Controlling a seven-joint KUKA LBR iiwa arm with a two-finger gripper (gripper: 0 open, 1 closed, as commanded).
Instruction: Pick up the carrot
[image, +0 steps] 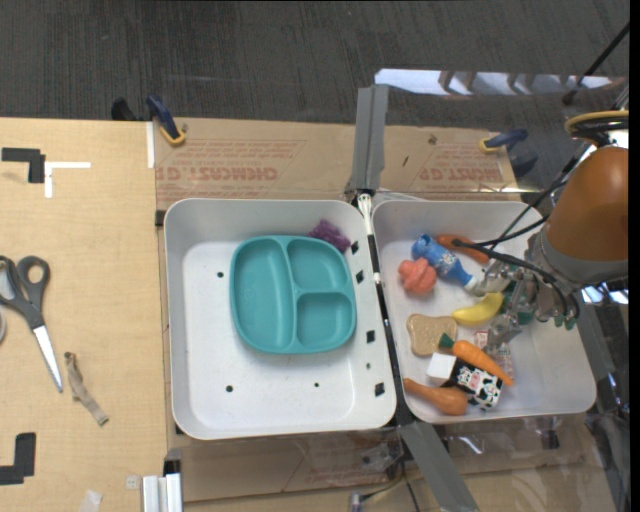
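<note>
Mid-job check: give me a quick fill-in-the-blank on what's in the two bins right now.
1. The teal divided plate sits in the ____ bin.
2. The carrot lies in the ____ bin.
3. The end effector hangs over the ____ bin.
4. The scissors lie on the bench, ____ both bins.

Missing words: left; right; right; outside

I see a teal plate in the white left bin, purple item beside it. Right bin: orange carrot, yellow banana, black-and-white spotted cube, blue toy.
</note>
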